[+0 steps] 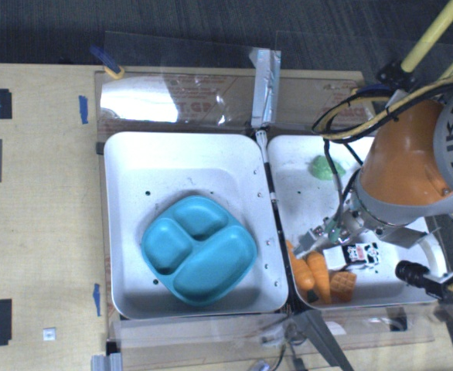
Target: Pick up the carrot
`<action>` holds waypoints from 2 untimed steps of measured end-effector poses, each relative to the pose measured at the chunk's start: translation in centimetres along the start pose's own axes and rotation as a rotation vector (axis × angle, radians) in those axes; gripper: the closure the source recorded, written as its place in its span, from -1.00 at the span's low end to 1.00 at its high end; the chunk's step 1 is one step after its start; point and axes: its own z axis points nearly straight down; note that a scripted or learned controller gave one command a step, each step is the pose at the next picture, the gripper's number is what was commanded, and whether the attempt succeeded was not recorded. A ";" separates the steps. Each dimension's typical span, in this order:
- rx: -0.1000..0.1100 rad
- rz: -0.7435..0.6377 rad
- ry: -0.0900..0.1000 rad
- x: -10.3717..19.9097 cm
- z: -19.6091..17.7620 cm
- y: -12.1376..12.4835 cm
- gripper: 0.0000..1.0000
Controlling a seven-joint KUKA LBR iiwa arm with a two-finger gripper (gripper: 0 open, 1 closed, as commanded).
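Camera view: gripper (317, 240) low in right bin (288, 168), just above carrot (317, 273) at bin's near-left corner; can't tell grip state. Blue plate (199, 247) in left bin (134, 168).

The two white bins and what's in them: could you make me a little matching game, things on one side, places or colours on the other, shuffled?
Things:
1. blue plate
2. carrot
3. green item
4. gripper

Descriptions:
A. far end of the right bin
B. lies in the left bin
C. orange, near corner of the right bin
D. hangs just above the carrot

Pairs: 1-B, 2-C, 3-A, 4-D
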 end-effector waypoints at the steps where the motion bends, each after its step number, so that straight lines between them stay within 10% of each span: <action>1: -0.004 0.056 -0.002 -0.1 0.0 0.0 -1.00; 2: -0.004 0.085 -0.002 0.4 0.0 0.2 -1.00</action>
